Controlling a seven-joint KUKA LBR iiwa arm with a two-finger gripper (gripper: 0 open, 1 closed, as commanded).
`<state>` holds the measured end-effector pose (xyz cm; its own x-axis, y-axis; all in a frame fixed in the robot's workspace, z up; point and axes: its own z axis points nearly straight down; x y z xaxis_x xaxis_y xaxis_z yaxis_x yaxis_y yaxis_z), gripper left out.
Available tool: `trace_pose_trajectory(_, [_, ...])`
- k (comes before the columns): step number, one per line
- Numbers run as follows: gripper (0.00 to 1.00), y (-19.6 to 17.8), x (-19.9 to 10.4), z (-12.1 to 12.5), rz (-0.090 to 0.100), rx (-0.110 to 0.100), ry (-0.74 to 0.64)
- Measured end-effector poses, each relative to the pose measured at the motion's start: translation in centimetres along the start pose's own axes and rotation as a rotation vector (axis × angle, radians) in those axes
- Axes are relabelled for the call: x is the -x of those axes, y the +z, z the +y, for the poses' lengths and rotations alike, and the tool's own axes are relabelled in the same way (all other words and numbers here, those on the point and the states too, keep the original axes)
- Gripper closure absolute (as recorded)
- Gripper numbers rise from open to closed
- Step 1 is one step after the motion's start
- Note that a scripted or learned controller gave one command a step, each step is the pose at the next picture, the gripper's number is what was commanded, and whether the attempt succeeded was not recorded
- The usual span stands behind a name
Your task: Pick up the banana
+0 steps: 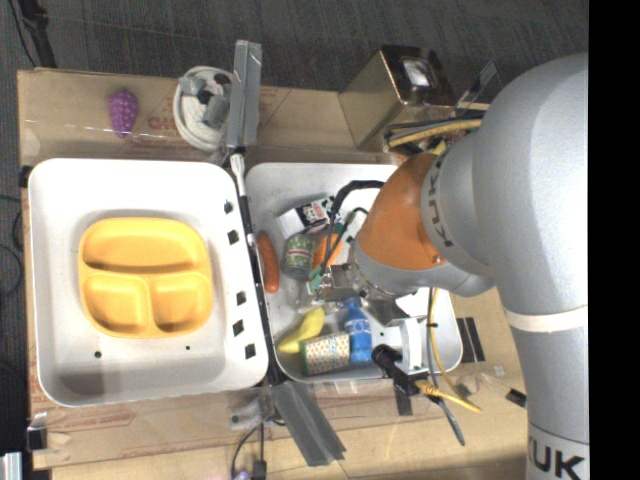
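Note:
The banana (pixel 306 328) is yellow and lies near the front left of the right bin (pixel 448 340), partly under a patterned can (pixel 326 351). The arm's orange wrist band (pixel 400 230) hangs over the middle of that bin. My gripper (pixel 326 279) reaches down to the left of the band, just above and behind the banana, amid the clutter. Nothing shows as held between it.
Around the banana lie a blue object (pixel 357 325), a green can (pixel 299 253), an orange sausage-like piece (pixel 268 264) and a small black-and-white box (pixel 315 211). The left bin (pixel 50 268) holds a yellow divided tray (pixel 146 276). Purple grapes (pixel 122 111) and a white roll (pixel 203 104) sit behind the bins.

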<state>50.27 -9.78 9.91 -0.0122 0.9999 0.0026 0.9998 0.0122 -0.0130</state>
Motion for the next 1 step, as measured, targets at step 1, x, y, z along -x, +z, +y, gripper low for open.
trace_pose_trajectory(1, [1.00, -11.60, -0.56, 1.79, -0.001, 0.006, 0.180])
